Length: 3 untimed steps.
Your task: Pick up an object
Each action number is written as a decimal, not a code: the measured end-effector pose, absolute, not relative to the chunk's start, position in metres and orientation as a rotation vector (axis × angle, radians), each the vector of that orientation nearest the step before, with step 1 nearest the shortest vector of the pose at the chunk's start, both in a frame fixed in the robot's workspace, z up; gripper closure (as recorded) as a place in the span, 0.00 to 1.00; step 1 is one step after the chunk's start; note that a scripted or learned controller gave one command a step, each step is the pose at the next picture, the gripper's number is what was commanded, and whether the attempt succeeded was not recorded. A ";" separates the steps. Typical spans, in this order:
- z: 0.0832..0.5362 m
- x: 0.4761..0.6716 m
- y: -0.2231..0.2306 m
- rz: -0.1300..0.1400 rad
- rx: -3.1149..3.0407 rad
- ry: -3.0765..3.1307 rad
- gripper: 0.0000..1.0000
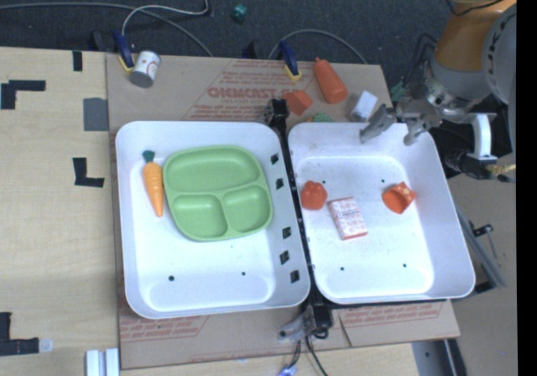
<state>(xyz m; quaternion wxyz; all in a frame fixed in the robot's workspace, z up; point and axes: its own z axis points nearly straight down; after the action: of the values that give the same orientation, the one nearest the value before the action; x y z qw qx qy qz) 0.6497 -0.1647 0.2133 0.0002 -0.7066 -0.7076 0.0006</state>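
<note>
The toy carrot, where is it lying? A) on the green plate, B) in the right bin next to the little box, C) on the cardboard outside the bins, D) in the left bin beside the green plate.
D: the toy carrot lies on the floor of the left bin, just left of the green plate, not on it.
</note>
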 end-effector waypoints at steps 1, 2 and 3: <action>0.121 0.608 -0.224 0.005 -2.220 -2.220 0.00; 0.087 0.593 -0.214 0.000 -2.225 -2.226 0.00; 0.086 0.668 -0.149 -0.006 -2.219 -2.228 0.00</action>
<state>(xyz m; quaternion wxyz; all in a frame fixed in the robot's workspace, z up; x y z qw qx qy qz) 0.6680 -0.1487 0.0862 -0.0016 -0.7057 -0.7085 -0.0019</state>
